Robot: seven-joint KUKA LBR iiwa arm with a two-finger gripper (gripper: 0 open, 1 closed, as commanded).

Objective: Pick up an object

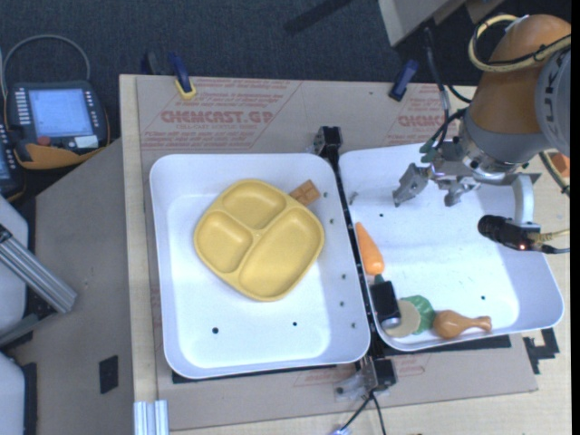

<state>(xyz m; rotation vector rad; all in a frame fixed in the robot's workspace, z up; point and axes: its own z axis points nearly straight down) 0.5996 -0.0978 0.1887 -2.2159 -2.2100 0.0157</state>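
The tool hangs over the upper part of the right bin, its two fingers spread fairly wide with nothing between them. Nothing pickable lies beneath it. The nearest candidates sit well away toward seven and six o'clock: an orange carrot hard against the bin's left wall, and, in the bottom corner, a black block, a green round piece with a tan disc overlapping it, and a drumstick-shaped toy.

A straight descent from here would likely close on bare bin floor. The carrot's place tight beside the wall leaves little room for a finger on that side, so a finger may land on the rim or nudge the carrot away. The corner cluster is crowded and touching, so a grasp there could catch two things or push them apart. In the left bin, a yellow divided plate half-covers a small brown block, and looks too broad and flat to pinch.
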